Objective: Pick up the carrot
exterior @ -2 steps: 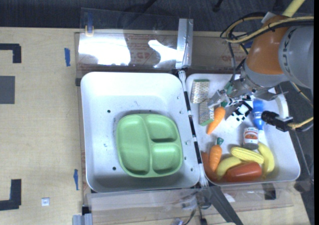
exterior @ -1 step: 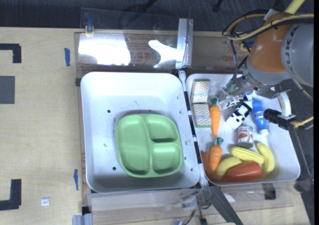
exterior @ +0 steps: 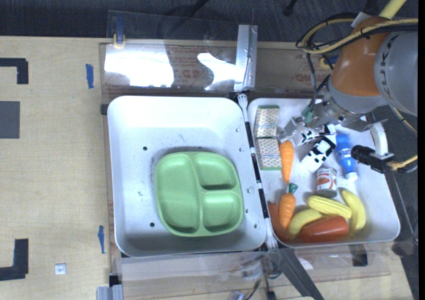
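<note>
On the pale bench [exterior: 53, 159], two white bins [exterior: 133, 126] sit side by side; whether the end effector [exterior: 307, 126] is clenched, I cannot tell.

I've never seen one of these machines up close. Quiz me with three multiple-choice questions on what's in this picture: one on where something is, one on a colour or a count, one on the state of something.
1. Where does the green divided plate lie?
A. In the left bin
B. In the right bin
C. On the bench outside both bins

2. How many carrots are in the right bin?
A. None
B. Two
C. Five

3. How does the upper carrot stand at this moment?
A. Hanging in the air under the arm
C. Standing on the green plate
B. Lying in the bin, apart from the pincer

Answers:
1. A, the plate lies in the middle of the left bin.
2. B, one lies by the divider and the lower carrot lies below it, by the bananas.
3. B, it rests on the bin floor, below and left of the pincer.
</note>
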Action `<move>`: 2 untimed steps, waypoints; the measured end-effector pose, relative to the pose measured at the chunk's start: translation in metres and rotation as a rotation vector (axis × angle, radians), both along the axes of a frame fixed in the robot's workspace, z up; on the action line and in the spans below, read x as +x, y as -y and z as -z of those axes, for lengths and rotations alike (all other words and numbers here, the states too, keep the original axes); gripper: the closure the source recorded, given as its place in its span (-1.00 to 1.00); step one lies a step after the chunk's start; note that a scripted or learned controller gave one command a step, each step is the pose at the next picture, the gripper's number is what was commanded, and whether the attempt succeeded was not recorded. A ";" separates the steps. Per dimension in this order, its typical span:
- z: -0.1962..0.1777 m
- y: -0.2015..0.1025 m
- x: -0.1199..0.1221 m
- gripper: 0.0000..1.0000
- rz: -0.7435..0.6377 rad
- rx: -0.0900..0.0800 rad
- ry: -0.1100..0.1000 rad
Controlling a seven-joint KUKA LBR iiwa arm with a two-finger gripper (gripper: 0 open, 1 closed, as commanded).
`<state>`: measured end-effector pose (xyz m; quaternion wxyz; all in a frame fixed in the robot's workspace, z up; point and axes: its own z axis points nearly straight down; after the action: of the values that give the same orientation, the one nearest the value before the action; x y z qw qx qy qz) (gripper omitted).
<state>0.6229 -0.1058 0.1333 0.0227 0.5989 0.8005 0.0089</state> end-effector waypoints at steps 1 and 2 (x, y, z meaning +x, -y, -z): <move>0.037 -0.002 -0.028 -1.00 0.108 0.009 -0.020; 0.031 -0.003 -0.029 1.00 0.108 0.010 -0.026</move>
<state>0.5937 -0.1031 0.1025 0.0098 0.6415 0.7671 0.0042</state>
